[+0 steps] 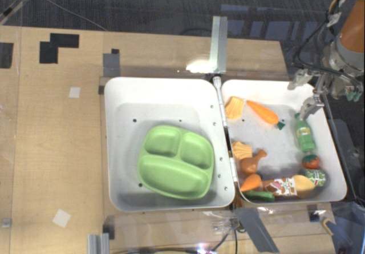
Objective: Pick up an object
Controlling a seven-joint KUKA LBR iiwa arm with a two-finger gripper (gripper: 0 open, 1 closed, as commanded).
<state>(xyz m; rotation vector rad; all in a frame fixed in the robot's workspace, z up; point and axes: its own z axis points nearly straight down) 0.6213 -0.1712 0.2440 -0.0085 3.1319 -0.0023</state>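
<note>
On the table [51,150], two shallow white bins sit side by side, edges touching along a central divider.

Left bin [122,104]: one green compartment tray [177,161], three sections, lying flat and slightly turned, toward the near right part of the bin.

Right bin [285,144], contents:
- orange carrot [263,112], lying at a slant near the far edge, its green end pointing right;
- pale orange wedge [234,108], just left of the carrot, close to the divider;
- green bottle [305,136], lying lengthwise along the right wall;
- small red tomato-like piece [311,161], just below the bottle;
- brown drumstick [251,161], near the divider, beside a ridged yellow-orange piece [241,149];
- labelled bottle [293,185], lying on its side along the near wall;
- rounded orange piece [251,181] and dark green piece [261,195], at the near left corner, touching or nearly touching the labelled bottle.

Arm: grey with an orange band [352,30], entering from the right, cables looped around the wrist.

Gripper [306,111]: over the far right corner of the right bin, just above the cap end of the green bottle. Nothing is seen between its fingers; whether they stand wide or narrow cannot be told from this angle.
</note>
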